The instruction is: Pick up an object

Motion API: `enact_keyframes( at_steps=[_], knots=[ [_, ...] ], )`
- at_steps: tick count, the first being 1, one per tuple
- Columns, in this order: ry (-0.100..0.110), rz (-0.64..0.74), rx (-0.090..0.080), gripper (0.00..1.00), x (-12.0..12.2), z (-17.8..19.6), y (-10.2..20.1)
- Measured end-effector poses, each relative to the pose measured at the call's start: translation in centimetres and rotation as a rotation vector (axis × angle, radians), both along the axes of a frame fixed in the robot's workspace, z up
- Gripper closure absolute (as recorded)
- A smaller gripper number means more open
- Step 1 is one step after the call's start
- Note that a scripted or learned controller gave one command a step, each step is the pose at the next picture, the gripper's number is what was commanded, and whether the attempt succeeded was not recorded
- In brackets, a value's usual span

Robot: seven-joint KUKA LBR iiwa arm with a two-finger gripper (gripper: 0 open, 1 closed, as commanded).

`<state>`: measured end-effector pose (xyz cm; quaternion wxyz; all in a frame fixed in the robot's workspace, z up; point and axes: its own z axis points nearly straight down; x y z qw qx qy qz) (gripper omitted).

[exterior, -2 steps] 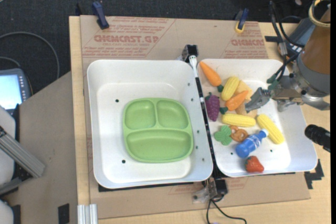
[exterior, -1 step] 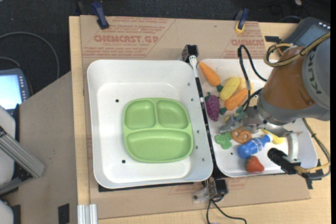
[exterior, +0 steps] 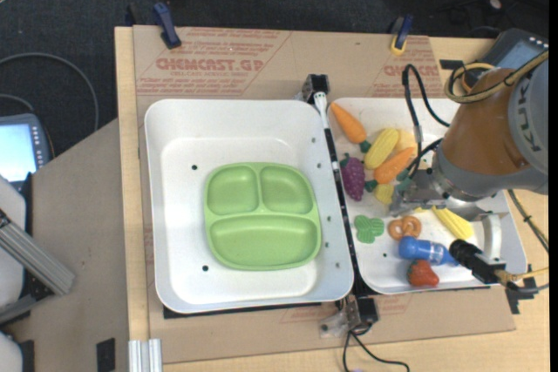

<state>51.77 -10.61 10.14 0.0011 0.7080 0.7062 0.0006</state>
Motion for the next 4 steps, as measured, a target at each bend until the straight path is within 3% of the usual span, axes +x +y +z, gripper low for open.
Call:
enact_keyframes(
  at_steps=[1, 2, 3, 4],
  knots=[
    [0.001, 0.000, 0.000, 0.00, 0.0, -0.1, 0.0],
    [-0.003, 0.000, 0.002, 0.00, -1.0, -1.5, -0.4],
    [-0.007, 0.002, 0.001, 1.00, -0.9, -0.4, -0.3],
    [-0.006, 0.002, 0.001, 0.00, -0.9, -0.4, -0.3]
  ],
)
